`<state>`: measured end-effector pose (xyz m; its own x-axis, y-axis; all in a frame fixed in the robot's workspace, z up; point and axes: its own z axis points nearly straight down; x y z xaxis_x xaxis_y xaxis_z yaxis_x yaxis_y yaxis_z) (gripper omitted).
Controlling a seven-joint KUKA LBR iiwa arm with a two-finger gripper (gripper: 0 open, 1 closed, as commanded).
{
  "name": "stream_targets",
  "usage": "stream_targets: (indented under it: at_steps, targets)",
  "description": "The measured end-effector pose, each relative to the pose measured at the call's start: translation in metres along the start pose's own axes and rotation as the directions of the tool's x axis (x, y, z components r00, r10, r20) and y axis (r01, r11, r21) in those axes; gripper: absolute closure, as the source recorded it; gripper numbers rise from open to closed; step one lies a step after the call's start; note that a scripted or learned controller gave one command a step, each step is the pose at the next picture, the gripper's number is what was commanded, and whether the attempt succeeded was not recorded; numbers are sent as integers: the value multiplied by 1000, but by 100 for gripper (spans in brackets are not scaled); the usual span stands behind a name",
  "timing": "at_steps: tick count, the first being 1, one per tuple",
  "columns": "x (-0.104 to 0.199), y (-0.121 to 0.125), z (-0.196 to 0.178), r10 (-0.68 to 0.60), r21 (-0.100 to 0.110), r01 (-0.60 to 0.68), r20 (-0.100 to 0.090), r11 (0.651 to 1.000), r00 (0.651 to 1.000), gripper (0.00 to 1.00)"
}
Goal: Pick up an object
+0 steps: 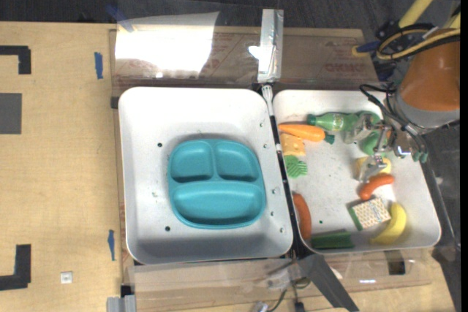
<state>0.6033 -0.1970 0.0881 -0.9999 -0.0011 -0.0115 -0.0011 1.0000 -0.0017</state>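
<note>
End effector [380,150] low in right bin [428,190], near far-right corner; grip state: cannot tell; orange carrot [301,132] looks light, rigid, slick; grasp mid-length.

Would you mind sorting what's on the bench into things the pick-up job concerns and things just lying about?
Concerns the job:
claw
right bin with carrot, green bottle, banana, checkered block, dark green piece

Lying about:
left bin
teal divided plate
clear plastic sheet
</note>
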Motion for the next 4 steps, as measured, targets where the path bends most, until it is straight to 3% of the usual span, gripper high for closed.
stream_targets:
  at_steps: [1,2,3,4]
  targets:
    - [97,-6,-2,84,1,-84,-3,996,996,0]
    - [120,-26,-2,42,1,-42,1,999,999,0]
    - [119,-6,-2,34,2,-34,3,999,999,0]
    - [115,-5,-15,33,5,-33,15,999,999,100]
